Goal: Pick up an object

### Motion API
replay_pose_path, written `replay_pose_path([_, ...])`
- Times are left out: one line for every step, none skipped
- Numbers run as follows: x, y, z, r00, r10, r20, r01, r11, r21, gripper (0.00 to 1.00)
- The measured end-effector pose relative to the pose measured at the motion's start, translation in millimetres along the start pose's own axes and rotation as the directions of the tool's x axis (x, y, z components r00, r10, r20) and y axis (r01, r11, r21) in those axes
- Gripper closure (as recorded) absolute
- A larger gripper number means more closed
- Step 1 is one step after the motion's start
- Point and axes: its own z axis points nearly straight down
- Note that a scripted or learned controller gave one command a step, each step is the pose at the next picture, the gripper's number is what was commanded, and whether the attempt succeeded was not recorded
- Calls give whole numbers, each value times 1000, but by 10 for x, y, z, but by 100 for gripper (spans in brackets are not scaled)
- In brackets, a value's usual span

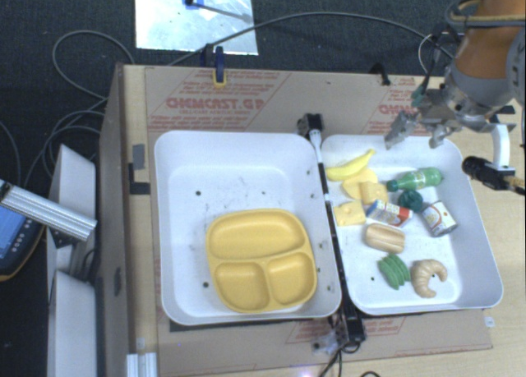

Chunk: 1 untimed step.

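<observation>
Looking down at a slant on a bench, two shallow white bins sit side by side. The left bin (177, 170) holds a yellow divided tray (261, 258) with three compartments. The right bin (481, 273) holds a loose cluster of toy foods: a banana (350, 165) near the top left, pale cheese-like wedges (355, 201) below it, a green bottle (417, 178) lying on its side, a small dark green piece (410, 199), a little can (438, 218), a flat packet (388, 213) with red on it, a bread roll (384, 239), a green vegetable (394, 270) and a croissant (428, 275) nearest the front.

The grey and orange arm (486, 39) reaches in from the right, and its gripper (421, 126) hangs over the back rim of the right bin, above the clutter and apart from every item. Two prongs appear spread with nothing between them, so the jaws seem released and empty.

No object is chosen yet; any of the toys in the right bin could serve. The risks, as a judgement: the pieces lie close together, several touching, so a descent could land on two at once or nudge neighbours aside. Rounded items such as the bottle or can may roll or squirt out as the fingers close. A descent too near the rim could strike the bin wall.
</observation>
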Motion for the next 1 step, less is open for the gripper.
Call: replay_pose_path([-303, -381, 1398, 1000, 4, 5, -4, 1000, -8, 0])
